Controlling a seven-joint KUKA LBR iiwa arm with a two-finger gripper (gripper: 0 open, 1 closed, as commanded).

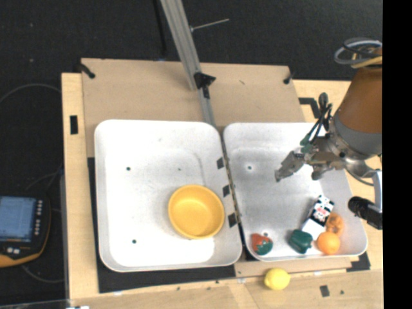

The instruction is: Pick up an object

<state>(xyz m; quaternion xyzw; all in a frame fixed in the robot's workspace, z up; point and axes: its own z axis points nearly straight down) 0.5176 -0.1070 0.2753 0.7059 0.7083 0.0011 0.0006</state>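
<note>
We cannot tell how the gripper (290, 167) jaws stand as it hovers over the right bin (257, 147), with a card (320, 211), oranges (329, 242), green block (300, 241) and strawberry (261, 243) around five o'clock, and a bowl (196, 211) at eight.

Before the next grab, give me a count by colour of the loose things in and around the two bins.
Yellow: 2, the bowl in the left bin and the lemon on the bench in front of the bins
Orange: 2, fruits in the right bin
Red: 1, fruit
Green: 1, block
Black and white: 1, box
Total: 7
</note>
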